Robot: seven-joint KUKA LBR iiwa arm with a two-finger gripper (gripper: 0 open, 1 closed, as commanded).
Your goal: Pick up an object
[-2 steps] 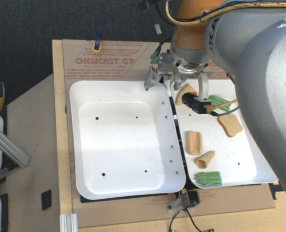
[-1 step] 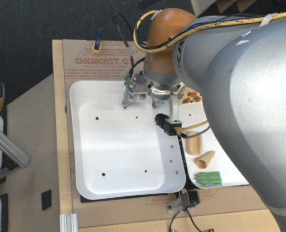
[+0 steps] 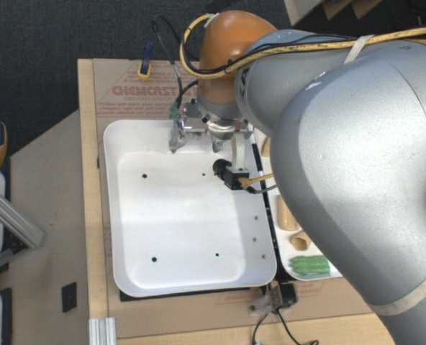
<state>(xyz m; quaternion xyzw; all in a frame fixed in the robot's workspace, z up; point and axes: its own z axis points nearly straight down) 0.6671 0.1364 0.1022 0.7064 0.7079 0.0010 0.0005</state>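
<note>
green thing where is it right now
In the camera view, the green thing lies in the near left corner of the right bin, beside the left bin, just in front of a tan block.

A green ribbed object (image 3: 311, 266) lies flat at the near end of the right bin (image 3: 299, 275), a tan wooden piece (image 3: 288, 215) just behind it.

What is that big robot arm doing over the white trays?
The grey robot arm is reaching in from the right to try to pick something up. Its gripper hangs over the far edge of the left bin, fingers apart, with nothing between them. The arm covers most of the right bin, where a green object lies near the front.
</note>
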